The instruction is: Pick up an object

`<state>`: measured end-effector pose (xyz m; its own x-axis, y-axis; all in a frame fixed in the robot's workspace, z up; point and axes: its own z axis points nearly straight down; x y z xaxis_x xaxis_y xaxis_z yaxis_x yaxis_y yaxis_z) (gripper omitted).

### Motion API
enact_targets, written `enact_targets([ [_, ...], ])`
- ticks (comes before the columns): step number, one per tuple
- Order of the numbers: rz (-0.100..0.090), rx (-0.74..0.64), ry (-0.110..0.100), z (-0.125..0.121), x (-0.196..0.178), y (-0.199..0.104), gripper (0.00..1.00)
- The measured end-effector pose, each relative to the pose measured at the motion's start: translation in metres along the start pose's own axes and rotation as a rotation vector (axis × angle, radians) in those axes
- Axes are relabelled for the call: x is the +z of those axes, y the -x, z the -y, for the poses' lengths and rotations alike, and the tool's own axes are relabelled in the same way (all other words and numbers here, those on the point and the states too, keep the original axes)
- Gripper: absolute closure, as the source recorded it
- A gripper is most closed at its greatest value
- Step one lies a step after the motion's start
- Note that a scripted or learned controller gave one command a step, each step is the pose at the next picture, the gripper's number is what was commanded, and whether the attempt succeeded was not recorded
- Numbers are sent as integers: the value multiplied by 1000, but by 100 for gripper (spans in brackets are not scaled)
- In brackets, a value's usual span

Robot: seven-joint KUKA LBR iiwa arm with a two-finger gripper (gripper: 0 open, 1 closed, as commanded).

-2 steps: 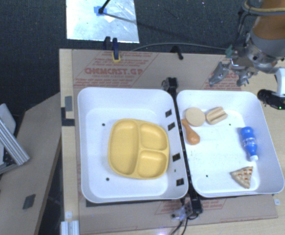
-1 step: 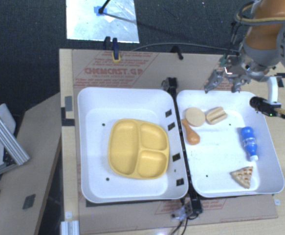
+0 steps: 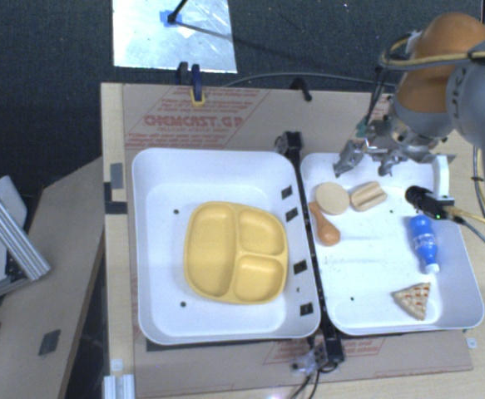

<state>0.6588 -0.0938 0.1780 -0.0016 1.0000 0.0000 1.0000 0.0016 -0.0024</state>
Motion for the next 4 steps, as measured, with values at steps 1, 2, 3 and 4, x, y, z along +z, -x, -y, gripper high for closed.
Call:
enact_targets([
  [1,0,0,0,3,62,1,0],
  [2,1,0,8,0,47,1,100],
  [3,1,0,10,-8,-8,9,100],
  [4,0,-2,6,-9,-27,9,100],
])
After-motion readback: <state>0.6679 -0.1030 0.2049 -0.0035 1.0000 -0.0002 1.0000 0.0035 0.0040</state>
